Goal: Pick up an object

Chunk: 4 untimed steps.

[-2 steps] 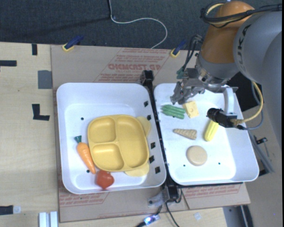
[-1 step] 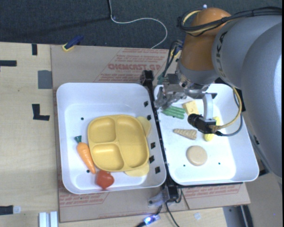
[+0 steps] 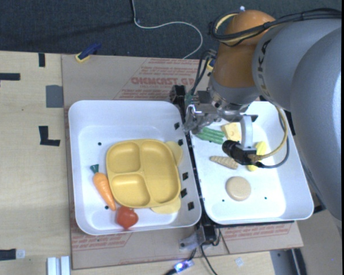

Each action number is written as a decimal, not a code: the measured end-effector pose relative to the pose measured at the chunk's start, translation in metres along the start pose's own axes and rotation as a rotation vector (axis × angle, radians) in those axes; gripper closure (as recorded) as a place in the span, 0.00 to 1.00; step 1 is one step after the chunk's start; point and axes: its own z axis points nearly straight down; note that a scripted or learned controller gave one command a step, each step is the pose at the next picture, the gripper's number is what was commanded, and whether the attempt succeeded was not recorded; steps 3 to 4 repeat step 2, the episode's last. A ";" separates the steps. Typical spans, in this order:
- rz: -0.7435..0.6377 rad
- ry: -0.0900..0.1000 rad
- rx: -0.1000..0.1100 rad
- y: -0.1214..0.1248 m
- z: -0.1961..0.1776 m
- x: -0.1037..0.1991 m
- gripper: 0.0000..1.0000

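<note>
Bench, right bin | gripper over green object | grip state: cannot tell

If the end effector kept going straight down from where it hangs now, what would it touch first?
Most likely the green item at the right bin's left edge, just below the end effector. The divider between the bins runs close by, and depth is hard to judge from this slanted view.

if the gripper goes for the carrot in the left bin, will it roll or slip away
The carrot is long and tapered, so it would probably roll or pivot if nudged sideways. It looks like smooth moulded plastic, likely light and somewhat slippery. The yellow tray right beside it may block a finger.
</note>
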 end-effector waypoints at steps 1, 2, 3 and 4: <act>0.001 -0.001 -0.001 0.003 -0.010 -0.004 1.00; 0.001 -0.002 0.001 0.007 0.007 -0.001 1.00; 0.001 -0.002 0.001 0.007 0.007 -0.001 1.00; 0.001 -0.002 0.001 0.007 0.007 -0.001 1.00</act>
